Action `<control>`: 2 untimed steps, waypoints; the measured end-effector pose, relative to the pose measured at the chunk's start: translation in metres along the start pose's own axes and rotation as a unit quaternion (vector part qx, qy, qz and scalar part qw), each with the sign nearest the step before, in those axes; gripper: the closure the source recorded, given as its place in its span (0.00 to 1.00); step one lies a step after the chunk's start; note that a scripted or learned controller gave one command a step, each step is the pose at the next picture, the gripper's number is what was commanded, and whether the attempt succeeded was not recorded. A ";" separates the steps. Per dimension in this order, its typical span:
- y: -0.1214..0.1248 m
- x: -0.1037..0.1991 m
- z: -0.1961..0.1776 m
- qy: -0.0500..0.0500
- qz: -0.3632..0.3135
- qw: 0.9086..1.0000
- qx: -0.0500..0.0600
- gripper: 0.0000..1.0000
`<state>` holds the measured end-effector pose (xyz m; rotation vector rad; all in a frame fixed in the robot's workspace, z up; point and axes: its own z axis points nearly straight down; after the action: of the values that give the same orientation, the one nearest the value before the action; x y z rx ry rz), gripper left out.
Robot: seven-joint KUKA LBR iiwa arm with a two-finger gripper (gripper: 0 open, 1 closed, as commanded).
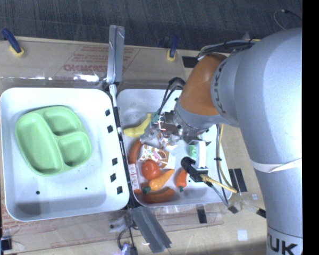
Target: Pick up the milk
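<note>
White printed milk (153, 154) carton, lying flat

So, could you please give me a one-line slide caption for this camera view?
KUKA arm's gripper low over the toy food in the right bin; green tray in the left bin.

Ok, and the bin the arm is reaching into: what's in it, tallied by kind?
Banana: 1
Tomato: 1
Orange vegetables: 2
Sausages: 2
Printed carton, likely the milk: 1
Small green item, partly hidden: 1
Total: 8
</note>
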<state>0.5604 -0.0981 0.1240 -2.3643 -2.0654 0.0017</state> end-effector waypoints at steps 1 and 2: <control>0.000 -0.001 -0.007 0.000 -0.001 1.000 0.003 1.00; -0.026 0.085 -0.065 0.000 -0.097 0.995 0.002 1.00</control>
<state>0.5465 -0.0109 0.1890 -2.1512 -2.2835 0.0060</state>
